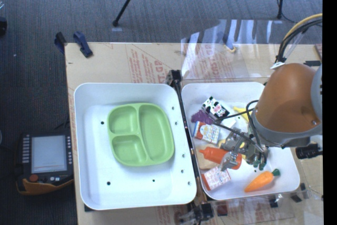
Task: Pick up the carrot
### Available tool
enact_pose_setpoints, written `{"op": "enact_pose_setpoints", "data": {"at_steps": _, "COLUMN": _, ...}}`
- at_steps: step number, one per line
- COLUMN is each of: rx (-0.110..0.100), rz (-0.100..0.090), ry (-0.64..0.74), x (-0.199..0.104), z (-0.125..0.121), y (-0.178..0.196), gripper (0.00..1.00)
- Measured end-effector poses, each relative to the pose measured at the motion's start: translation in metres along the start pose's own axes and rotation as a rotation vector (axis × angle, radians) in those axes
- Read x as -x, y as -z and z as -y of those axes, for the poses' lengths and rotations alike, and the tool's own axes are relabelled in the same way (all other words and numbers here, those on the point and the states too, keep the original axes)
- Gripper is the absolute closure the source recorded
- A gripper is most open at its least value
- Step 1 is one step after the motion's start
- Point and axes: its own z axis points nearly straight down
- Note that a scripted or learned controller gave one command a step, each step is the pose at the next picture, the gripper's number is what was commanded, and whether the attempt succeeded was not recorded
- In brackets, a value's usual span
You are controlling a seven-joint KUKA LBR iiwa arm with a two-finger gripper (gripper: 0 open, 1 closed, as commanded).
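Camera view shows the carrot lying in the right bin, near its front right corner, with the green top pointing up and right. The claw hangs just beside it on the left, above an orange bottle and a small carton. I cannot tell if the claw is released or clenched; nothing is visibly between its tips. Risk, in my judgement: it descends where it is now and catches the orange bottle instead, or pushes the carrot against the bin wall.

Orange carrot — green-topped — beside pale-green tray.
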Motion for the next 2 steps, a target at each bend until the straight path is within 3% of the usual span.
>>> {"op": "enact_pose_setpoints", "data": {"at_steps": 1, "rx": 0.000, "rz": 0.000, "ry": 0.001, "x": 0.000, "z": 0.000, "y": 0.000, "gripper": 0.00}}
{"op": "enact_pose_setpoints", "data": {"at_steps": 2, "rx": 0.006, "rz": 0.018, "ry": -0.090, "x": 0.083, "z": -0.015, "y": -0.091, "gripper": 0.00}}
